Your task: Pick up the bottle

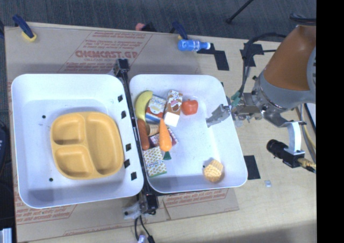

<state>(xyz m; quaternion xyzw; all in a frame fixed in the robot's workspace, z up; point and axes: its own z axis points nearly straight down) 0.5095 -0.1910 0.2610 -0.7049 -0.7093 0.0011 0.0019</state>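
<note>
Right bin (228, 145) as landmark. Clutter sits packed against its left wall: banana (141, 103), small cartons (156, 105), a brown carton (172, 102), tomato (189, 107), carrot (165, 135), a sausage-like piece (143, 133), a flat checked packet (153, 160). Corn cob (213, 170) lies alone near the bin's front-right corner. No bottle can be made out in that pile. The one bottle-like thing is a blue-and-clear item (192, 45) lying on its side on the bench (258, 193) behind the bin, beyond its back wall, just beside a blue clamp (179, 29).

Gripper (217, 115) hangs over the bin's right rim, about mid-length, pointing left into the bin. Jaws: cannot tell whether wide or narrow; nothing seen between them. Arm (290, 70) is over the bench right of the bin.

Open room: centre and right half of the bin floor is bare white, between the pile and the corn. Left of the bin, touching wall to wall, the other bin (21, 145) carries a yellow divided tray (86, 144). Black tape patches (251, 166) lie on the bench right of the bin.
</note>
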